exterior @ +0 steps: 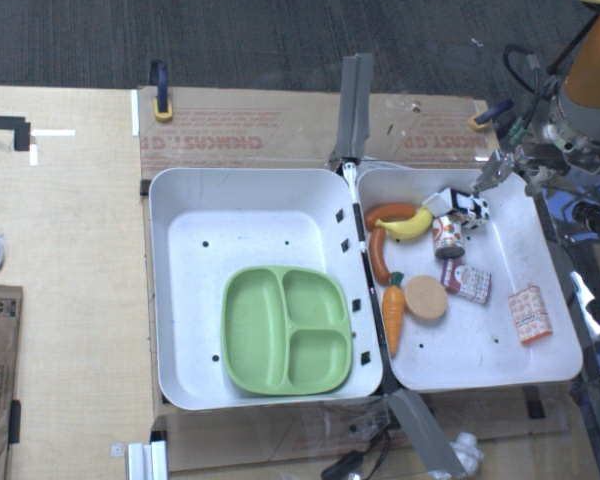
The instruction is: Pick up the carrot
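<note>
The fingers [492,171] are hovering over the far rim of the right white bin [555,353] (whether apart or together, I cannot tell). The orange plastic carrot [392,316] is lying well below-left of them, touching a tan round disc [426,298].

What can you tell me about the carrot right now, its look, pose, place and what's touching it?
The carrot is a small orange toy-like piece, plastic by its look, with a green top. It lies flat in the right bin, hard against the bin's left wall, green end toward the far side and tip pointing toward the near edge. Its upper part sits beside the round tan disc, apparently touching it. The red sausage ends just above its green top. Nothing grips it.
</note>
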### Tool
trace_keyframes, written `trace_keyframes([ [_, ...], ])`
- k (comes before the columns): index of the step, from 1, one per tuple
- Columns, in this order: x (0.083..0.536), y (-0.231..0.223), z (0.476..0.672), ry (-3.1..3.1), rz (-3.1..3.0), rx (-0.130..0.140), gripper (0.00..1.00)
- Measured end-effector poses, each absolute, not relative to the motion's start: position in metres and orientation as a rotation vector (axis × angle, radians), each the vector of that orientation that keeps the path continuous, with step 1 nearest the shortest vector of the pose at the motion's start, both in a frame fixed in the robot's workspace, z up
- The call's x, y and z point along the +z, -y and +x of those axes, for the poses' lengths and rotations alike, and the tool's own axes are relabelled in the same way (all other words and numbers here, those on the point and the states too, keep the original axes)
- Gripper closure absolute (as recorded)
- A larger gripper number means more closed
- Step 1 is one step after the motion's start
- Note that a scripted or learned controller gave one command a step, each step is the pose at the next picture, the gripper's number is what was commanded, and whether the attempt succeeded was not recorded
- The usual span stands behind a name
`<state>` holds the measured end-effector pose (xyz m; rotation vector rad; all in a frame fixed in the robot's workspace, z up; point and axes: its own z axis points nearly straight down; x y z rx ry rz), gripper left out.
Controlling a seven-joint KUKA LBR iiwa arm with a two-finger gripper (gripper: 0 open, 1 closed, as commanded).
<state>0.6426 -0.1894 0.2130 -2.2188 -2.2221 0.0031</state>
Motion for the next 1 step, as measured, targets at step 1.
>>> trace_keyframes([
  [1,0.0991,0.2089,0.5341,2.074,-2.349,-0.005,0.00],
])
